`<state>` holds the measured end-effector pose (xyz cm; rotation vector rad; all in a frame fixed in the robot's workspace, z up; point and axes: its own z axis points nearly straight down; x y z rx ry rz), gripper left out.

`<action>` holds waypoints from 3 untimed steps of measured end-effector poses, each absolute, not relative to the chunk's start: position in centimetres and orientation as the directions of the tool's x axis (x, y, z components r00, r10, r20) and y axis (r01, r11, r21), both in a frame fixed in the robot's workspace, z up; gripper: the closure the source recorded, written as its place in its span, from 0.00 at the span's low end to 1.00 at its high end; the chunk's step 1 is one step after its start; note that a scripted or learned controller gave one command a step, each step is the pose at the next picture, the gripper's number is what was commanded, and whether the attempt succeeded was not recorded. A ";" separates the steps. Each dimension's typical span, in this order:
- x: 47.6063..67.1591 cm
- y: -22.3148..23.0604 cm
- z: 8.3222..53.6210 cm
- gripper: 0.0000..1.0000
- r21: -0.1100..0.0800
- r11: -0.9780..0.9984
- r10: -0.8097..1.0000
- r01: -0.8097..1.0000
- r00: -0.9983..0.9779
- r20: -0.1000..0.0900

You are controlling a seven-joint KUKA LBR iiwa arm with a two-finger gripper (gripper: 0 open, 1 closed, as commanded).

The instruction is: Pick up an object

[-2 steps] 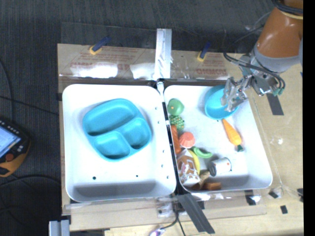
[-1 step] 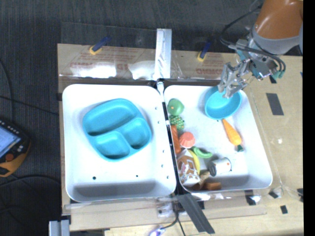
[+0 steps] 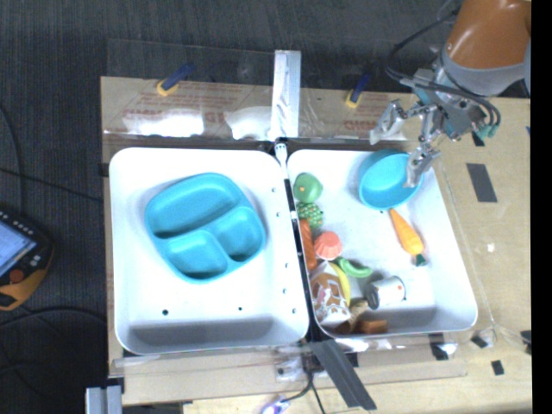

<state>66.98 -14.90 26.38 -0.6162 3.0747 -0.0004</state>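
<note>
The jaws (image 3: 420,136) hung spread wide over the far corner of the right bin (image 3: 448,304), nothing between the fingers. One fingertip (image 3: 420,156) hovered just at the rim of the blue bowl (image 3: 386,182), which sat directly below and slightly to the inner side of the jaws. That bowl looked like the likeliest target.

The risk, as I judged it, was the thin curved wall: a finger landing on the rim rather than straddling it would tip or shove the bowl toward the bin wall. A pinch on the smooth lip could also slip on lifting.

The carrot (image 3: 407,234) lay just nearer than the jaws, close to the bowl, and could be nudged. The green fruit (image 3: 308,185) and the cluttered pile (image 3: 345,283) stood well clear, toward the divider and the near side. The blue divided tray (image 3: 205,224) sat in the left bin (image 3: 129,317), far from the jaws.
</note>
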 end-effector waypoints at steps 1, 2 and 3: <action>66.9 -15.8 10.8 0.00 0.000 0.897 -0.442 -0.442 -0.897 -0.003; 61.9 -21.8 8.9 0.00 -0.002 0.929 -0.371 -0.371 -0.929 -0.009; 57.0 -22.1 9.0 0.00 -0.005 0.925 -0.381 -0.381 -0.925 -0.009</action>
